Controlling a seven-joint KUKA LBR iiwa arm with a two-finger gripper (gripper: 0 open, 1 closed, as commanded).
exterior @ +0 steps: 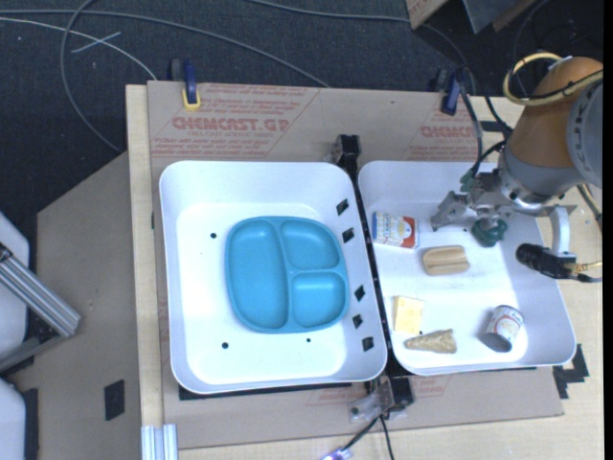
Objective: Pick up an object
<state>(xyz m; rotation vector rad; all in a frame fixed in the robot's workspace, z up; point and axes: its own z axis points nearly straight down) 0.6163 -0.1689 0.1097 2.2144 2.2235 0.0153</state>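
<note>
Two shallow white bins sit side by side on the bench. At the right bin's (546,353) near edge lie one tan wedge (430,342), one small can (501,327) tipped over and one pale yellow square (408,312). Farther in are one tan oblong block (445,260) and one red-and-white packet (395,229). One blue divided plate (287,273) fills the left bin's (182,209) middle. Near the right bin's far edge, the gripper (469,211) hangs low with its fingers spread, holding nothing; the grey arm (551,142) enters from the far right corner.
</note>
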